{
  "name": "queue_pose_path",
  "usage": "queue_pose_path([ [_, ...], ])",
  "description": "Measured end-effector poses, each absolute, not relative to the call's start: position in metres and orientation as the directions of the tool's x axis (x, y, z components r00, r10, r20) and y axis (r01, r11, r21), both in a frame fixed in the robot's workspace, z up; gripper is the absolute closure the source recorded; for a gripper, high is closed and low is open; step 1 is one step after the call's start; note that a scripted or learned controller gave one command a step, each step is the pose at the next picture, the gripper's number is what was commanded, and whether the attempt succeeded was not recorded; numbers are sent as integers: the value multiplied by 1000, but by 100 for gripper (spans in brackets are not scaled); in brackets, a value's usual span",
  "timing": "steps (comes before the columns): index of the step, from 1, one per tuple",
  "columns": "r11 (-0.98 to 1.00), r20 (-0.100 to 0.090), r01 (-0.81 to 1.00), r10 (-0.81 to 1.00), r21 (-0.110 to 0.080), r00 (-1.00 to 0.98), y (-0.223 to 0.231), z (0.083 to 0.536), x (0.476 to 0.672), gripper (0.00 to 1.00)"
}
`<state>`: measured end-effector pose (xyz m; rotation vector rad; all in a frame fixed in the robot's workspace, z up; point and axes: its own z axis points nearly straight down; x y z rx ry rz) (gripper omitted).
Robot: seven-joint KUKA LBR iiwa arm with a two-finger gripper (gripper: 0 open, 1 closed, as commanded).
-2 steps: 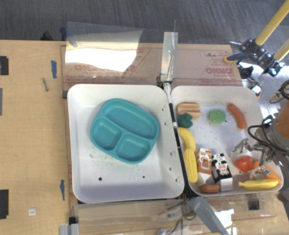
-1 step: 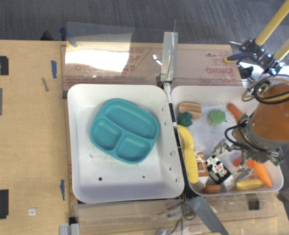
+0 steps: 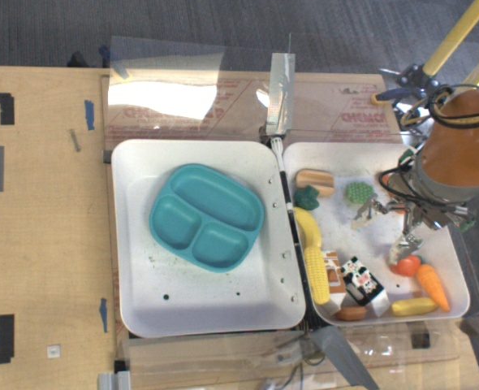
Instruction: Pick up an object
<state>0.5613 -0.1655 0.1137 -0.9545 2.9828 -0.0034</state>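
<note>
Pincer [image 3: 408, 242]: right of frame, low in right bin [image 3: 377, 218], tips just above red tomato-like toy [image 3: 405, 265]; spread or pressed, cannot tell. Nothing visibly pinched. Orange carrot [image 3: 432, 287] just beside. Judged: approach done; grasp, lift remain.

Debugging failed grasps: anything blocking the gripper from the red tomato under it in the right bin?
Nothing visible. The gripper hangs just above the tomato. The carrot lies close on its right, crowding a grasp.
</note>
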Motion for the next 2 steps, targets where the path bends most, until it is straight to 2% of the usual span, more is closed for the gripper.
queue_pose_path([
  [1, 854, -10, -520, -520, -4, -854, -175, 89, 622, 0],
  [2, 809, -9, -588, -588, -6, -809, -204, 88, 669, 0],
])
